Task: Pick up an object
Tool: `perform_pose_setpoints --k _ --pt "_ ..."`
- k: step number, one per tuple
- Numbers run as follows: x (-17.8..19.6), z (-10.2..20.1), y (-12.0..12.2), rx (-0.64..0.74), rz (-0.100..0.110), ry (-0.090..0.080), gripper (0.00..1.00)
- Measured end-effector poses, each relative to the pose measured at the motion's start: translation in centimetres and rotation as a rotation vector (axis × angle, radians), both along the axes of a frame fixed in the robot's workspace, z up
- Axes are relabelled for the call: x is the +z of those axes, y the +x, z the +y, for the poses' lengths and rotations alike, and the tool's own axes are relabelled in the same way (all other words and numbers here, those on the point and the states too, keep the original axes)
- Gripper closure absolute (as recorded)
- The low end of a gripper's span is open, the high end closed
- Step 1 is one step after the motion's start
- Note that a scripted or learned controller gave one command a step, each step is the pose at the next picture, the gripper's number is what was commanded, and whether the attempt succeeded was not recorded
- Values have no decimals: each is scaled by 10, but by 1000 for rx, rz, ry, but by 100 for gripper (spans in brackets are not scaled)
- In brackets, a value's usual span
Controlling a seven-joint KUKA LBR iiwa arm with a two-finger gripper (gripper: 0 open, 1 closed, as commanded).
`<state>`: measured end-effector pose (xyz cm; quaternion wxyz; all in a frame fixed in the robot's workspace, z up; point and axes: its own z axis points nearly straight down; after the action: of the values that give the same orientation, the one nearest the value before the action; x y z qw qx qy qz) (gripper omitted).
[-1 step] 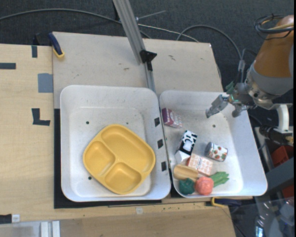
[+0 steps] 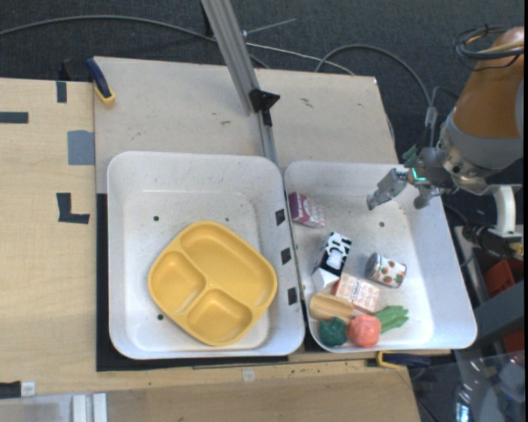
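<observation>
My gripper (image 2: 399, 195) hangs over the upper right part of the right bin (image 2: 440, 236), fingers spread apart and nothing between them. Below it in that bin lie a small purple packet (image 2: 306, 209), a black-and-white bottle (image 2: 334, 255), a small can with a red print (image 2: 386, 271), a pink-and-white box (image 2: 360, 293), a tan bread roll (image 2: 331, 307), a green lump (image 2: 334, 331), a red-orange ball (image 2: 364, 331) and a green leafy piece (image 2: 393, 317). The can is the closest, well below the fingertips.
The left bin (image 2: 128, 236) holds a yellow divided tray (image 2: 213, 280). A slanted metal pole (image 2: 233, 42) crosses the bench behind the bins and ends at a black clamp (image 2: 264, 100). A cable (image 2: 361, 55) loops behind the right bin.
</observation>
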<state>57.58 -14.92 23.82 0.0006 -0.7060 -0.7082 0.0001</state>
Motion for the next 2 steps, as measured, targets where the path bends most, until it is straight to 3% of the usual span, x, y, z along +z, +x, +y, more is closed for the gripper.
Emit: perform_pose_setpoints --k 2 --pt "-102 11 5 -1 5 -1 0"
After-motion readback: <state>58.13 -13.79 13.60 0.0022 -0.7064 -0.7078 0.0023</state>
